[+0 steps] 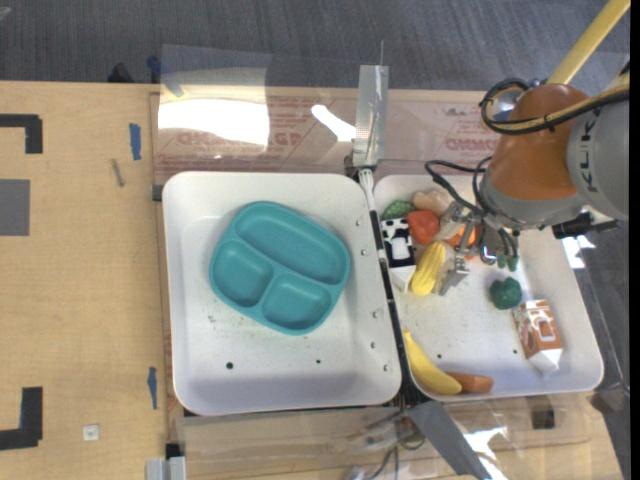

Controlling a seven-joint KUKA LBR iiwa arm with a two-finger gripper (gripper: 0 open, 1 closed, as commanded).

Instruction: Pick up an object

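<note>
The right bin (575,278) holds several toy foods. A yellow corn cob (428,268) lies next to a red tomato (424,226), a green vegetable (397,209) and a pale peach item (432,201) at the bin's far left. My gripper (480,263) hangs low over the bin's middle, just right of the corn, open, with bare bin floor between its fingers. A small orange piece (458,234) shows at its left side. A dark green lump (506,292) lies just right of it, and a small carton (540,333) lies nearer the front right.
A banana (428,368) and an orange sausage-like piece (477,381) lie at the right bin's front edge. The left bin (190,358) holds a teal divided plate (280,266). A black-and-white marker card (398,240) sits on the divider between the bins.
</note>
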